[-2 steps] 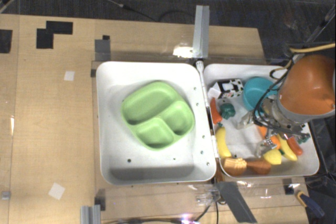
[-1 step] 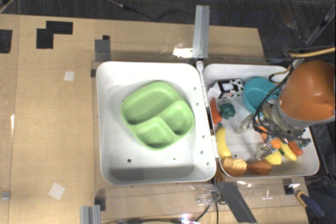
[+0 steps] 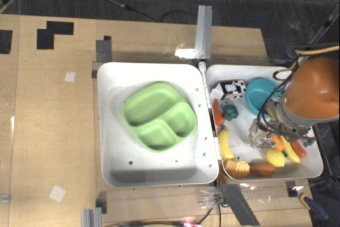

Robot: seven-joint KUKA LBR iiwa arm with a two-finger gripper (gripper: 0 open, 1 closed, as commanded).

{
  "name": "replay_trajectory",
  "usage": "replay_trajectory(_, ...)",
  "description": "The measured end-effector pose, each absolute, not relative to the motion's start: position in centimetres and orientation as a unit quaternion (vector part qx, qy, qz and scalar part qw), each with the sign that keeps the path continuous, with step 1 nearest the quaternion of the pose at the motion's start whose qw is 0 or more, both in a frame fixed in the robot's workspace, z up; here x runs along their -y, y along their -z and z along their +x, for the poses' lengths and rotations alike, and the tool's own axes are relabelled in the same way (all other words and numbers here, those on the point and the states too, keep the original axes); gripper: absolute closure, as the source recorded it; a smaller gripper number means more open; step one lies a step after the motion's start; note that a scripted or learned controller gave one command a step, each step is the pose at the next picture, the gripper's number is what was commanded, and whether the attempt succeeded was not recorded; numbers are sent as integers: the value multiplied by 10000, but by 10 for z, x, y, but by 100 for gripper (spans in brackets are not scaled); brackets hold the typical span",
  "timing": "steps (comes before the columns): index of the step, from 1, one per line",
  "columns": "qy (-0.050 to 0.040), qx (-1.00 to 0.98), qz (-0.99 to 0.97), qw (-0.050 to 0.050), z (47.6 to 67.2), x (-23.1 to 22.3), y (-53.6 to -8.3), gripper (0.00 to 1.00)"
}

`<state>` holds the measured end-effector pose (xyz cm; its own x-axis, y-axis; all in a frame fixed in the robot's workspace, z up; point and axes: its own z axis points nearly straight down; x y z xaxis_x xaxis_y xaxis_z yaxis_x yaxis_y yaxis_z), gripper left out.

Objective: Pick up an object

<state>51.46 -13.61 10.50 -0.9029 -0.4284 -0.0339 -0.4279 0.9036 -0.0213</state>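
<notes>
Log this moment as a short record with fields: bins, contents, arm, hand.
left bin: green divided plate
right bin: teal cup, banana, lemon, black-and-white toy, other small toys
arm: over right bin, orange band uppermost
hand: low among the toys beside the lemon; grip unclear

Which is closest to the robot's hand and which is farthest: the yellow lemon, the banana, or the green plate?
Measured from the hand in the camera view, nearest first:
1. Yellow lemon: just below and right of it, in the right bin.
2. Banana: to its left, along the right bin's left wall.
3. Green plate: far left, in the other bin.
</notes>
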Motion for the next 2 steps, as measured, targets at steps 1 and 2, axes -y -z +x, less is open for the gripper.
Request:
replay_trajectory(1,64,-9754,-2197,183,514,136,-105,0)
replay_trajectory(2,49,-9790,-2029,163,507,150,-93,0)
